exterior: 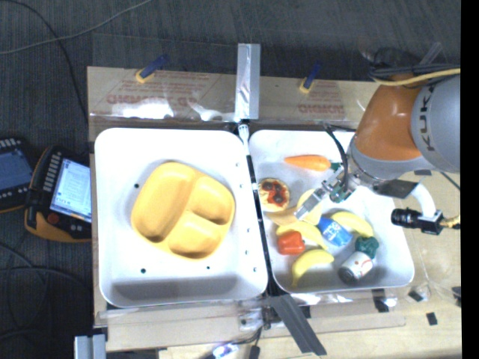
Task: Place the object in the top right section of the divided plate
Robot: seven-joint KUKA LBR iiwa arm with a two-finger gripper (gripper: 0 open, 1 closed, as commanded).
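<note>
A yellow divided plate [182, 209] lies tilted in the left white bin [120, 275]. My gripper [308, 206] reaches down into the right bin [400, 271] from the right, its tip among the toy foods. It is just right of a small round tart [274, 193] with red and dark topping and above a red pepper [290, 241]. A pale yellow piece [306, 197] lies right at the gripper's tip, partly hidden by it. I cannot see anything held.
The right bin also holds an orange carrot [306, 161] at the back, a blue-labelled item [334, 232], yellow banana pieces [311, 262], a grey can [356, 266] and a dark green piece [367, 245]. A handheld controller [58, 197] lies left of the bench.
</note>
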